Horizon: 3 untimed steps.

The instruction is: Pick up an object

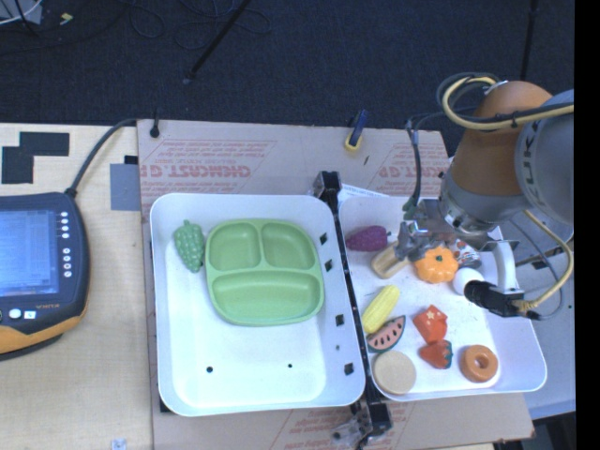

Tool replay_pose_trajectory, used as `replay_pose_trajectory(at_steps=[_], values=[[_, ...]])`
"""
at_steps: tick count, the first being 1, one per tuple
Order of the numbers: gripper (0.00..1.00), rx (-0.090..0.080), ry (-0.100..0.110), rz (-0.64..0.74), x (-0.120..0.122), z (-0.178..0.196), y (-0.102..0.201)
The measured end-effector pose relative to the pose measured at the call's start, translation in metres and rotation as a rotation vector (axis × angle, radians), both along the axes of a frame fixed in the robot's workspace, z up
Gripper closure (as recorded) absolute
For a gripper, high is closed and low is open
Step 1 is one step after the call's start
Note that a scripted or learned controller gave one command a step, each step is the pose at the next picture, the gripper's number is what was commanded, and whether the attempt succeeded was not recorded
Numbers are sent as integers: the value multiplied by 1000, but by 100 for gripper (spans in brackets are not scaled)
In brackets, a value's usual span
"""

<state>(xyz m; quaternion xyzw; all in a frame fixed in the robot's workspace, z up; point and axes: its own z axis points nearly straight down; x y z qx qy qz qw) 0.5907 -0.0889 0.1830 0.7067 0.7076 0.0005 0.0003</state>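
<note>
While both white bins sit side by side on cardboard sheets, the listing runs from largest item down.

Left bin point(187, 364): shallow, white, rounded corners. Holds the green divided plate point(264, 272), three compartments, lying flat in the upper half, and a bunch of green toy grapes point(189, 245) just beside the plate's left edge.

Right bin point(525, 368): shallow, white, touching the left bin along a black clamp strip. Holds the toy food listed below.

Arm point(506, 148): grey with orange band, reaching in from the right over the upper part of the right bin, cables looped above it.

Tablet controller point(37, 270): dark screen, orange-yellow rim, on the bench well left of the bins.

Gripper point(419, 237): low over the upper middle of the right bin, just beside the orange pumpkin; whether its fingers are open or closed, and whether anything is between them, cannot be told.

Toy food, right bin:
- orange pumpkin point(436, 265), upper middle, at the gripper's lower right.
- purple eggplant point(367, 239), upper left.
- tan piece point(387, 263), between eggplant and pumpkin, under the gripper.
- yellow corn point(380, 308), left side, tilted.
- round beige disc point(395, 372), bottom left.
- watermelon slice point(386, 334), between corn and disc.
- glazed donut point(479, 363), bottom right.
- two red pieces point(431, 323), centre, one above the other.
</note>
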Motion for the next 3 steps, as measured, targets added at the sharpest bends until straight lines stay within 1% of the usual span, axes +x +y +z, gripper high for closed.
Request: replay_pose_trajectory(at_steps=[1, 2, 3], values=[[100, 0, -1, 0, 1, 47, -1], [100, 2, 6, 2, -28, 52, 50], [100, 2, 7, 4, -42, 44, 108]])
